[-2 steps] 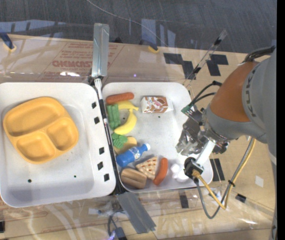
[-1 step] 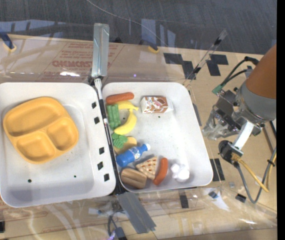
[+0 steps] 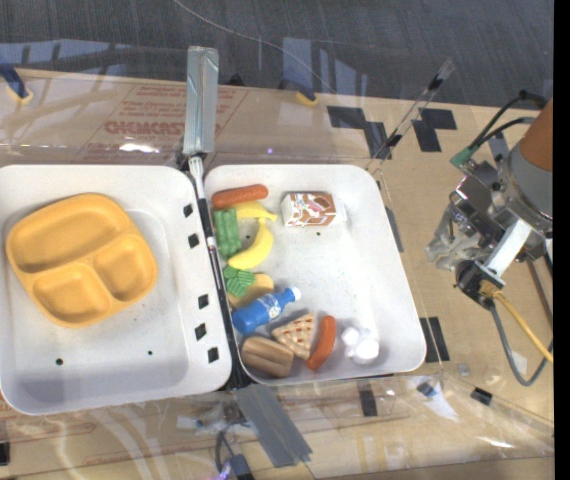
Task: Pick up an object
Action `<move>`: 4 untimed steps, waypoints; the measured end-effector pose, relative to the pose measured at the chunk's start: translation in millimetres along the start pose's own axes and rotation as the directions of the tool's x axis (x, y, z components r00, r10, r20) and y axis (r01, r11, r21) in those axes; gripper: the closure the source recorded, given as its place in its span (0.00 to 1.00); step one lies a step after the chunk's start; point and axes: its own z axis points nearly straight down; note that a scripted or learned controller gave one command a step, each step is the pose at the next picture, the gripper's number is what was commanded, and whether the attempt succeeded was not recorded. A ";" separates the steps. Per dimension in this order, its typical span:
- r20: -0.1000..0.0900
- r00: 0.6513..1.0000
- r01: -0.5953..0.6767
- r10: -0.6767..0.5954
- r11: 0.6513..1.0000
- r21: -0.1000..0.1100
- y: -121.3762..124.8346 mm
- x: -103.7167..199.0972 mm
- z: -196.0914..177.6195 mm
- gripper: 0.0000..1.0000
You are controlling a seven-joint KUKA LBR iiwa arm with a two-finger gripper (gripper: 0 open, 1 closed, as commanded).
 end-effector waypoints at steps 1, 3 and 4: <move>0.003 0.948 -0.319 0.319 0.948 0.001 11.6 16.8 -5.3 1.00; 0.002 0.967 -0.254 0.254 0.967 0.000 6.8 -5.2 -51.5 1.00; 0.004 0.971 -0.237 0.237 0.971 0.004 6.5 -5.0 -43.1 1.00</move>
